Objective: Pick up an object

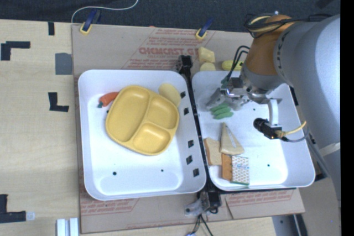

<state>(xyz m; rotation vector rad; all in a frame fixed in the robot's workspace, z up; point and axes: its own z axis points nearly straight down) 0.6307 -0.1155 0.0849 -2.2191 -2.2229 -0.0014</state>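
Jaws [218, 98] over green item [222, 112] (right bin [276, 174]).

The big grey arm [315, 63] is cut off by the right edge. It covers the back right corner of the right bin [298, 177]. The yellow plate [142, 119] hides most of an orange thing [108, 98], so only its end peeks out. The plate also hides the bottom of a pale yellow piece [170, 93]. The gripper [221, 98] is small and blurry above a green thing [222, 112]. The wire [116, 7] at the top runs off the picture's top edge
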